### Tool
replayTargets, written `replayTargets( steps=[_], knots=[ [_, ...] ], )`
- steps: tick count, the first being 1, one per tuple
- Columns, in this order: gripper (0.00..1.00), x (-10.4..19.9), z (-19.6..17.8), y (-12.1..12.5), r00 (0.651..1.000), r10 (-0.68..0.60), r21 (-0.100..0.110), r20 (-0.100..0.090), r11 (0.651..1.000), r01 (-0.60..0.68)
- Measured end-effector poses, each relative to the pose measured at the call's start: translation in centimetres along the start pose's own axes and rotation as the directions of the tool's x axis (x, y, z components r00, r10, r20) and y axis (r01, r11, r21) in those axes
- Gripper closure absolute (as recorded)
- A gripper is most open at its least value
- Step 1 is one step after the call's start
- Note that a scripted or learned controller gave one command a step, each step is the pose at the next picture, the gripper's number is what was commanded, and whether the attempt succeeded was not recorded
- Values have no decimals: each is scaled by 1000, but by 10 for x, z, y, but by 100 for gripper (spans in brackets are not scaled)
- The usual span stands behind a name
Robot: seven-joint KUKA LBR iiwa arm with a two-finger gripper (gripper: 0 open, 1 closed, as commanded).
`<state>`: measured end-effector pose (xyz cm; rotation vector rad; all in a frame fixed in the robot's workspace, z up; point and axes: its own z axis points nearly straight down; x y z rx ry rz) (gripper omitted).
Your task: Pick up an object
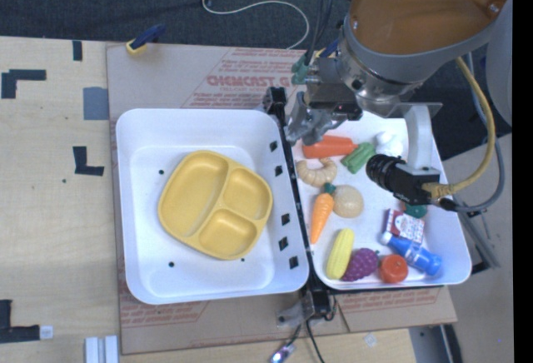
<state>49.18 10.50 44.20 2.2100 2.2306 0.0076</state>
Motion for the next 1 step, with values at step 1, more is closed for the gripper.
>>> replayTargets(
  steps=[1],
  knots=[
    [100, 59, 25, -7, 1000, 1, 10, 3, 1000, -1]
  ],
)
